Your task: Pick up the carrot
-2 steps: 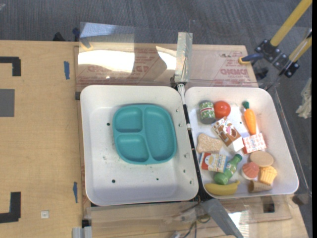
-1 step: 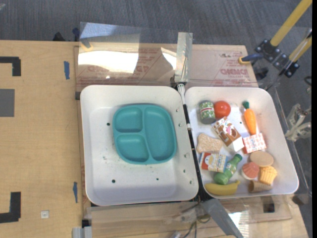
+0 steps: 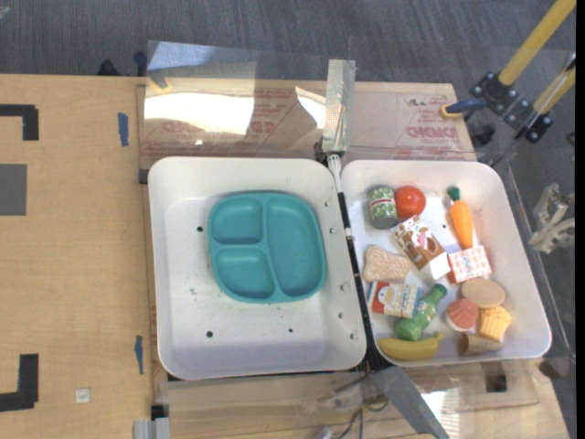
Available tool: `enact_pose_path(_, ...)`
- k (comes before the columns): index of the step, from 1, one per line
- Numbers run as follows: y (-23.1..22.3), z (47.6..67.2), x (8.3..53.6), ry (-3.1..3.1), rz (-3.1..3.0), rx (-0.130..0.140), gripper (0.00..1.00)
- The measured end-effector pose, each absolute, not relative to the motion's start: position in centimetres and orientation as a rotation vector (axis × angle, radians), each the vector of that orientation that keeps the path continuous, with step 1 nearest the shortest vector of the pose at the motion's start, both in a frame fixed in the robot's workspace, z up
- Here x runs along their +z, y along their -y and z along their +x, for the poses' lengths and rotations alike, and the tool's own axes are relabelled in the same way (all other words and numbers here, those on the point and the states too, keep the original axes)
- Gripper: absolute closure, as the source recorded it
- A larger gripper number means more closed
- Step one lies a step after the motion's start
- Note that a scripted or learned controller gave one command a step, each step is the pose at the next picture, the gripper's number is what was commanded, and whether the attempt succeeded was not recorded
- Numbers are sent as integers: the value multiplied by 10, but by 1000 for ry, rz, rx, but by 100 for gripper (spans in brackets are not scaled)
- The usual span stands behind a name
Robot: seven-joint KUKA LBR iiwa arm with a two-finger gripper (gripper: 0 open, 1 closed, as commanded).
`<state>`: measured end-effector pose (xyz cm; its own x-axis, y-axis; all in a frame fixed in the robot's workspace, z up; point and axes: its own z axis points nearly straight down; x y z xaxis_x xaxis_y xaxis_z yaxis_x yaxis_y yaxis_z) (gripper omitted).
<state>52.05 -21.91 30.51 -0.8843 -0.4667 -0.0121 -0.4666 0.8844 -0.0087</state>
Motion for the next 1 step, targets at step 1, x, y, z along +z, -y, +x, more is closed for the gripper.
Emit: enact_pose_path(1, 219, 523, 317, -3029, -747, -14, 100)
